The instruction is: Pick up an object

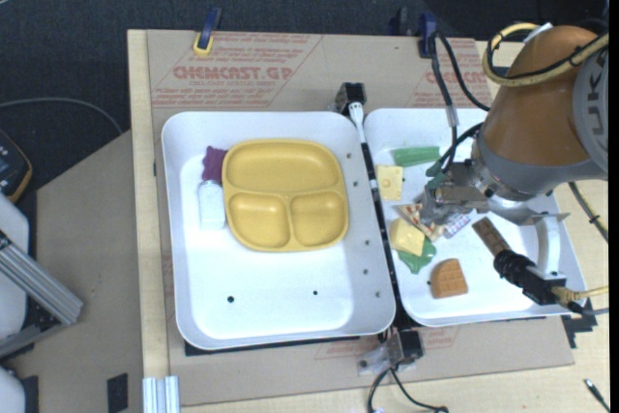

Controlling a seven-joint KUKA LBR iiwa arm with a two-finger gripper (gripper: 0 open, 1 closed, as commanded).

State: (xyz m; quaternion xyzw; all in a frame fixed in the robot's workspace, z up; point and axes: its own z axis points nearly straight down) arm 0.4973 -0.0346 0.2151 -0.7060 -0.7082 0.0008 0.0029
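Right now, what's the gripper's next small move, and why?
Probably ease straight down a little. The gripper hangs over the right bin, just beside the yellow wedge, and the brown biscuit lies apart, nearer the camera. No object looks lifted.

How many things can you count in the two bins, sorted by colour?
Yellow: 3 - divided tray, holed block, wedge
Green: 2 - upper piece, lower piece
Purple: 1 - purple thing
White: 1 - white thing
Brown: 1 - round biscuit
Total: 8. Pieces under the gripper are too hidden to count.
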